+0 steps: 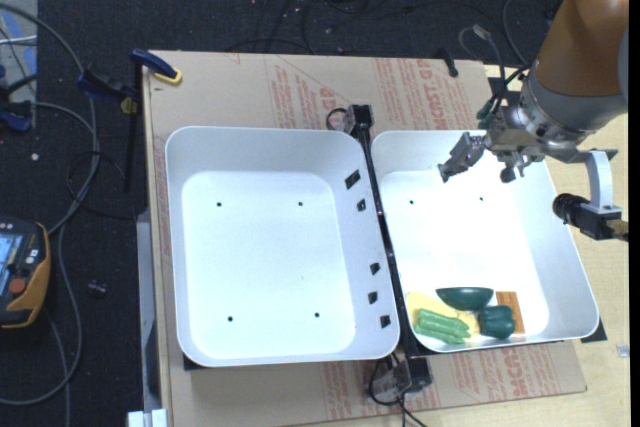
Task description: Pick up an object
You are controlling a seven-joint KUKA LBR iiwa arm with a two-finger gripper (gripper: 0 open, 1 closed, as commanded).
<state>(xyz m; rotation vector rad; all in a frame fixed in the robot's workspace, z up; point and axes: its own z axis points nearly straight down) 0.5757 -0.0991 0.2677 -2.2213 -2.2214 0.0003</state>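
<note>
- Dark carpet strewn with cables surrounds my bench, and a cardboard sheet (pixel 420 80) lies under the two white bins.
- As pick targets I count a small cluster at about 6 o'clock in the right bin (pixel 560 245), against its near wall: a dark green bowl-shaped piece (pixel 466 296), a lighter green knobbly piece (pixel 441 324), a small green lump (pixel 497 321), plus a yellow scrap (pixel 422 302) and an orange-brown tag (pixel 510 300) beneath them.
- Of these, the knobbly piece has the clearest long axis, running roughly 10 to 4 o'clock; the bowl-shaped piece stretches about 9 to 3.
- My gripper (pixel 462 158) hovers over the bin's far wall at about 12 o'clock, well apart from the cluster; from this angle I cannot tell how it is set, and I see nothing in it.
- My worry: the items touch or overlap, so a descent could nudge one into another, or close on two at once.
- Being so near the wall, they could also leave the gripper striking the rim, or pinning an item against it rather than lifting it.
- Beyond, the left bin (pixel 190 215) sits at 9 o'clock of the cluster.
</note>
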